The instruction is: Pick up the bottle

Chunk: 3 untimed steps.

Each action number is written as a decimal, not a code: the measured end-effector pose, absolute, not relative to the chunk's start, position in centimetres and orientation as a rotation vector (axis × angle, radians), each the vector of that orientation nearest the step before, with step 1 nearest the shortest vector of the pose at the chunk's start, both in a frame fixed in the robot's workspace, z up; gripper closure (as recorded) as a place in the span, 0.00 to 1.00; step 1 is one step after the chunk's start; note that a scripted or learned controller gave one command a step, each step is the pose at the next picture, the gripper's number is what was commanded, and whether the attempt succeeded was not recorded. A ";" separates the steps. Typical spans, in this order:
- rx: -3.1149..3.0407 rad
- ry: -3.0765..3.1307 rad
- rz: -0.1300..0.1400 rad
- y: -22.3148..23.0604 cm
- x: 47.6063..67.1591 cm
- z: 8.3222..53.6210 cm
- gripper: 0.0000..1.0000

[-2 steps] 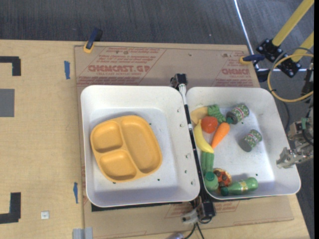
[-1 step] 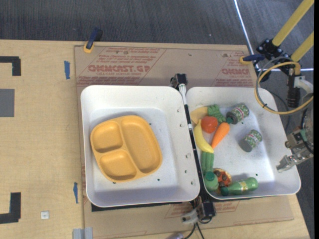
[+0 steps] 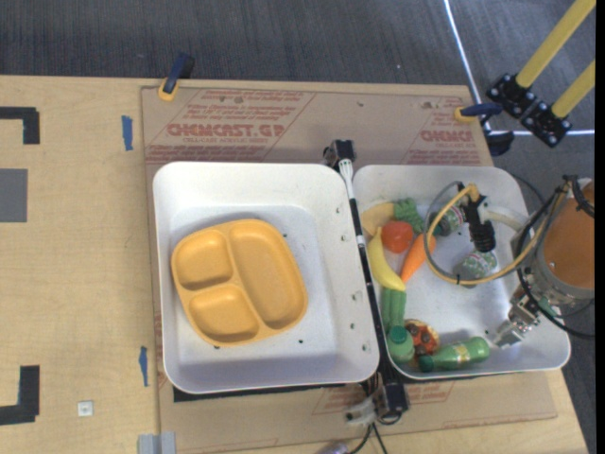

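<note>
Pale wooden desk [image 3: 76, 253], black tape marks [image 3: 24, 126] at its left edge. Dark grey carpet [image 3: 284, 17] beyond. A brown sheet [image 3: 312, 112] printed CHEMCAST GP lies under both bins. The left bin [image 3: 189, 183] holds a yellow divided plate [image 3: 239, 279]. In the right bin [image 3: 501, 183] are a banana [image 3: 381, 263], a carrot [image 3: 413, 258], and a green bottle [image 3: 458, 353] lying along the near wall. My tool [image 3: 515, 327] sits just right of the bottle. I cannot tell how far it is open, or whether it grips anything.

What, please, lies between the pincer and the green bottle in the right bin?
Nothing: the camera view shows only a short, bare strip of floor of the right bin between the pincer and the bottle.
</note>
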State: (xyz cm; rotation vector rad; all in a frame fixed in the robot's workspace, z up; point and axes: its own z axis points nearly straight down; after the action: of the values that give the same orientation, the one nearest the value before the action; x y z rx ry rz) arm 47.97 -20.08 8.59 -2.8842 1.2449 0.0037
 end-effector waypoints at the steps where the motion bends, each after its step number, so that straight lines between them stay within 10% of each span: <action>1: -2.865 1.281 0.002 -11.7 49.2 8.8 1.00; 2: -3.047 0.770 0.001 -9.9 51.5 8.7 1.00; 3: -3.121 0.344 -0.005 -13.5 49.6 8.6 1.00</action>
State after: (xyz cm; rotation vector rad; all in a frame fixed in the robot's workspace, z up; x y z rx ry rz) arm 49.58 -13.47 8.64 -3.1212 0.3441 -0.0054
